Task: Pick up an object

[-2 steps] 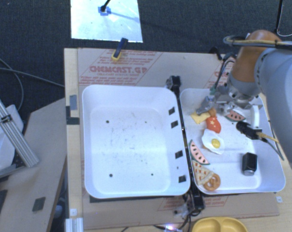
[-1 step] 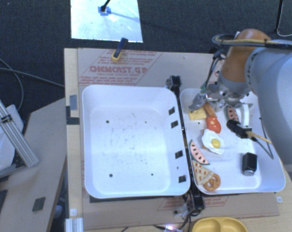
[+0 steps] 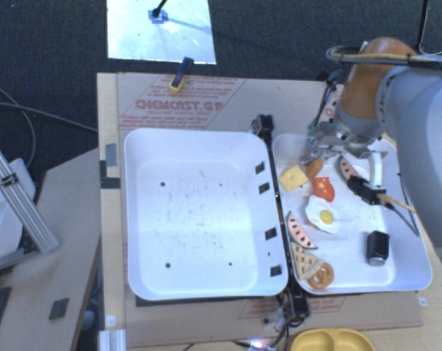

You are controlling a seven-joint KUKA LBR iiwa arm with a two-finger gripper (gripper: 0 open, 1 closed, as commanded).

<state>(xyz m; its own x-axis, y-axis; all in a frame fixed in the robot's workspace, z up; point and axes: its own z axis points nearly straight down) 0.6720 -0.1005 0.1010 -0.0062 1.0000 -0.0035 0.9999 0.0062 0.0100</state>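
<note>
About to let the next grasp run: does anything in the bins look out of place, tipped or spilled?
Nothing looks spilled or broken. The toy food, including the cheese wedge, fried egg, watermelon slice and pretzel, all sits inside the right bin. The watermelon slice and waffle piece crowd the bin's left wall, which could hamper a grasp.

My arm is a thick, smooth grey tube with a matte shell. Above the wrist sits a rounded orange band, glossy on top. Thin dark cables loop round that band and run along the shell. Below it my pincer is a small block of dull metal and black parts.
</note>
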